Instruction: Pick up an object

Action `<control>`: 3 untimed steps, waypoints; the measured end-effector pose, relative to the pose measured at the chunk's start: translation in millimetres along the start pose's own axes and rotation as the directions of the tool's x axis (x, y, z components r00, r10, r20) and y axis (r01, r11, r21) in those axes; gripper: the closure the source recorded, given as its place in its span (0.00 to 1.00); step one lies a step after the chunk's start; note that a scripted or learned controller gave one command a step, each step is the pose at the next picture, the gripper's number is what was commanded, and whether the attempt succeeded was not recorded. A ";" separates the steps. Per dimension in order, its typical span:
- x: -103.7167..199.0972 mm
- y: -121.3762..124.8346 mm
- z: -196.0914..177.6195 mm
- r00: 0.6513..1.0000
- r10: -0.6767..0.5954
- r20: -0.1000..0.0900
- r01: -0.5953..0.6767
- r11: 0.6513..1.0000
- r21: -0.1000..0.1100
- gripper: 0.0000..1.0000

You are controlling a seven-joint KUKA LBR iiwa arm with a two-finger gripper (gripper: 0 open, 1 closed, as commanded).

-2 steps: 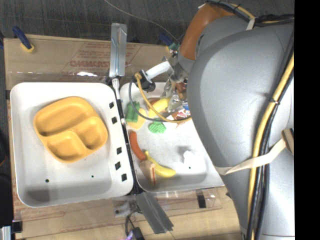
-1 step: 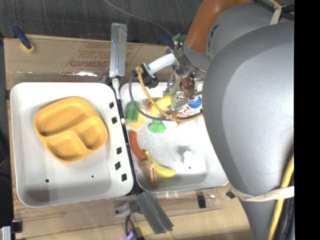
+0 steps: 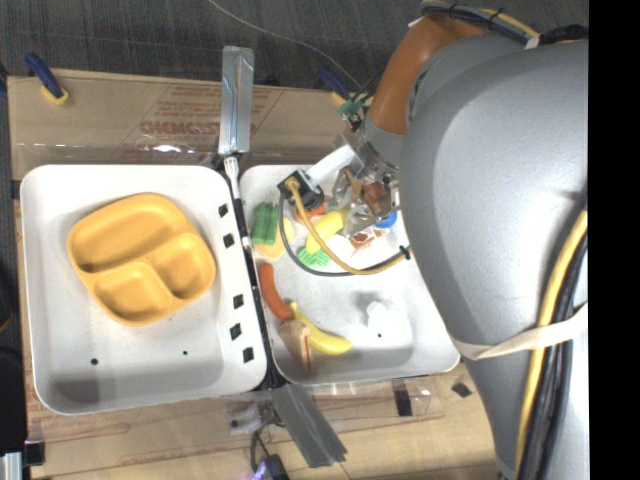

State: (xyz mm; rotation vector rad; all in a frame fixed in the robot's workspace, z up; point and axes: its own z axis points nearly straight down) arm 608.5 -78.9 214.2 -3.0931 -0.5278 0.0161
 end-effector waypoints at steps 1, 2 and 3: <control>-28.0 47.6 -108.9 0.965 -0.260 -0.009 0.260 0.965 -0.006 1.00; -52.7 67.0 -103.6 0.859 -0.512 -0.003 0.512 0.859 -0.003 1.00; -109.7 86.1 -48.6 0.753 -0.658 -0.002 0.658 0.753 -0.004 1.00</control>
